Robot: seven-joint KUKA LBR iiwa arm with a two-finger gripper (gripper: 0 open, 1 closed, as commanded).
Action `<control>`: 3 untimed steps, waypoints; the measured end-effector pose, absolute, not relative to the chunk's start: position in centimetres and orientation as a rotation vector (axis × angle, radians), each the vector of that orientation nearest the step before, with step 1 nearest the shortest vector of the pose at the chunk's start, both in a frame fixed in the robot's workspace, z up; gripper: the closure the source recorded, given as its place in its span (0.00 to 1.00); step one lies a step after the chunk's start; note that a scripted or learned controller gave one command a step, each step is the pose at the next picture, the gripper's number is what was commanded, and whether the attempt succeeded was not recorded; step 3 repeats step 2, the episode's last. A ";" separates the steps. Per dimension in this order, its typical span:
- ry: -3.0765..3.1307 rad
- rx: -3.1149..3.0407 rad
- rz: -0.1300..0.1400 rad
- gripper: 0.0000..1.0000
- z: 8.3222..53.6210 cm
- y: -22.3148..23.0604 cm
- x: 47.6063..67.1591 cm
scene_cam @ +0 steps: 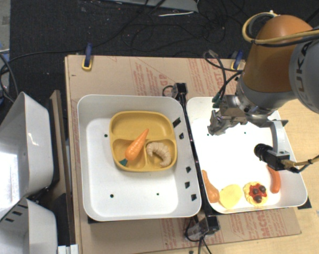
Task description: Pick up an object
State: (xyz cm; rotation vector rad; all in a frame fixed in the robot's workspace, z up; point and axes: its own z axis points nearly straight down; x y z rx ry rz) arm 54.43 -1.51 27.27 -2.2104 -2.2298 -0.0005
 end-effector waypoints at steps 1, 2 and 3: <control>-2.229 -2.210 0.002 1.00 25.5 3.5 53.5; -2.229 -2.210 0.001 1.00 25.3 8.9 52.5; -2.229 -2.210 0.001 1.00 25.3 8.9 52.5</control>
